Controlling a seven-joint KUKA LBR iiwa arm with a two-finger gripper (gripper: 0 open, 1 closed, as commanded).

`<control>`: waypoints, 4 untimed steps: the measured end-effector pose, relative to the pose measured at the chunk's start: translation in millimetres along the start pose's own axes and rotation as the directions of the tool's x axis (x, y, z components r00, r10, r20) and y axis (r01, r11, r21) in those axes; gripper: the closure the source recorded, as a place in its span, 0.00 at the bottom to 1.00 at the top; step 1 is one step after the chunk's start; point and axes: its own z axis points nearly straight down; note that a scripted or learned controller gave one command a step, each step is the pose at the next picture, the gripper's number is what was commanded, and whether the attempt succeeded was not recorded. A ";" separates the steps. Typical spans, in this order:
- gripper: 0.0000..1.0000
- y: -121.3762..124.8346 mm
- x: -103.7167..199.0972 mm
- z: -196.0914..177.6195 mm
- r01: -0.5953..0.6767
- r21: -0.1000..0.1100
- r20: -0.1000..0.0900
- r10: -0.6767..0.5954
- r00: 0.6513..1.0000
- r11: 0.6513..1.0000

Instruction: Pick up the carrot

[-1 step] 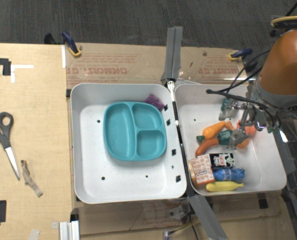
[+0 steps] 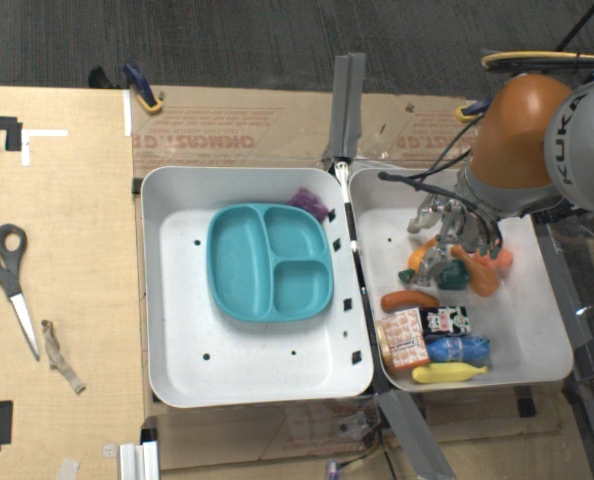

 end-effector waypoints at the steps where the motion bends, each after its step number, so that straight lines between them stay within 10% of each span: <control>1: 0.00 23.9 12.8 0.5 -0.061 0.000 -0.003 0.061 0.998 0.998; 2: 1.00 24.7 11.5 -9.6 -0.058 0.000 0.001 0.058 0.998 0.998; 3: 1.00 15.9 18.7 -0.2 0.092 0.000 -0.002 -0.092 0.996 0.996; 4: 1.00 -74.7 16.5 -0.9 0.226 -0.003 0.001 -0.226 0.974 0.974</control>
